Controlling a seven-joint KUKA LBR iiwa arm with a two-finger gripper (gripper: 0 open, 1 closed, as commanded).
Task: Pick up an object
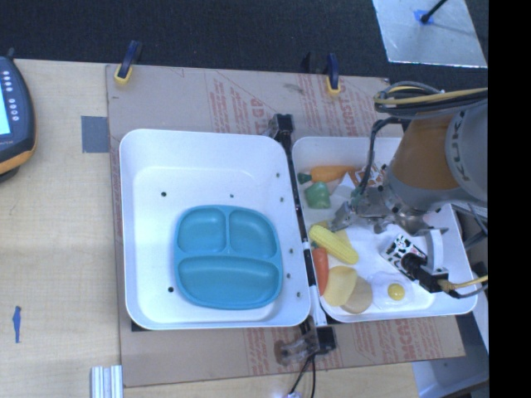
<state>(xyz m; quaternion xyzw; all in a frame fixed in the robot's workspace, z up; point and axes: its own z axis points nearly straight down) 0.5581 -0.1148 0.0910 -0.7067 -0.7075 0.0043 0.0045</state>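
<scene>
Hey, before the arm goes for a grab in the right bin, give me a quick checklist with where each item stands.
1. Pincer is over the right bin: ok.
2. Nothing seen between the pincer's tips: ok.
3. Target within reach: ok; the yellow corn lies just below the pincer, the green piece just left.
4. Room around the corn: not ok; it touches the orange carrot and sits against the bin's left wall.
5. Pincer opening: cannot tell.
6. Blue tray sits in the left bin, out of the way: ok.
</scene>
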